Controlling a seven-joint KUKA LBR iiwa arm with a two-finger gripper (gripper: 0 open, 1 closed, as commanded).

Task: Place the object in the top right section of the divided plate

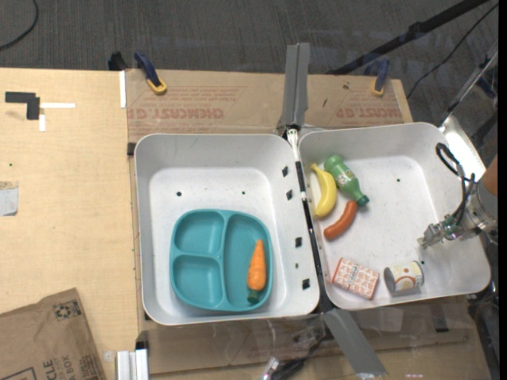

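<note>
**Two bins, one plate, and a carrot in the long section**

Two white bins sit side by side before us. In the left bin (158,172) we see a teal divided plate (223,260), lying toward six o'clock of that bin. The plate has two smaller sections on its nine o'clock side and one long section on its three o'clock side. A toy carrot (256,267) lies in that long section, its green top pointing toward six o'clock and its tip toward twelve.

In the right bin (396,145) we count five things. A yellow banana (323,190) lies near the bin's eleven o'clock corner, with a green bottle (345,180) just beside it on the three o'clock side. A red sausage (341,220) lies below both, tilted. Toward six o'clock of the bin, a small patterned box (354,278) and a small can (402,278) rest near each other.

The gripper (440,233) shows at the three o'clock side of the right bin, low over the bin floor and well apart from all five things. We see nothing between its parts, and it is too small and blurred for us to tell how it is set.
</note>
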